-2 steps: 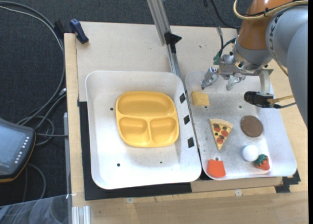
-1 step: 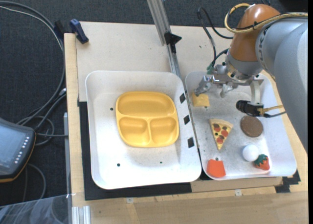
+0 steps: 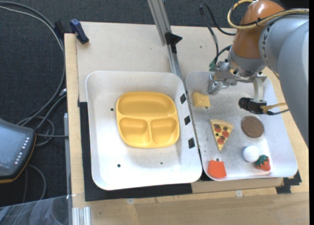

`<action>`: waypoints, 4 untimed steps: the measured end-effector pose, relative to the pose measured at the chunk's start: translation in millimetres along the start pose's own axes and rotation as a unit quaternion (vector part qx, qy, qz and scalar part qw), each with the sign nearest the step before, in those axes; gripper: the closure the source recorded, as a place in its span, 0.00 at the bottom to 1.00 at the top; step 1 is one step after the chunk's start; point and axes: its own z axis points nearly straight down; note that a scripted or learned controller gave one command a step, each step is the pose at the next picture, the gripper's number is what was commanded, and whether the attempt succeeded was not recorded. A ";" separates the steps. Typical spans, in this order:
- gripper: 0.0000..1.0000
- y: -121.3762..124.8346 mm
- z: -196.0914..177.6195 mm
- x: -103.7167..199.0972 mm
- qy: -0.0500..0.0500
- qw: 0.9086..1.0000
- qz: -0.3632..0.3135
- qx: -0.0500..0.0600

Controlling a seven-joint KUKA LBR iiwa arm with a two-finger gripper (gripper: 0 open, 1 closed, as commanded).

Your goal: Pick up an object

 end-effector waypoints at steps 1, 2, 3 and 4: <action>1.00 -1.7 -47.4 7.1 0.000 1.000 0.000 -0.001; 1.00 2.5 -96.4 16.2 0.000 1.000 -0.001 -0.002; 1.00 3.8 -119.1 16.7 0.000 1.000 0.000 -0.001; 1.00 -31.6 -120.2 64.8 0.002 1.000 -0.002 0.004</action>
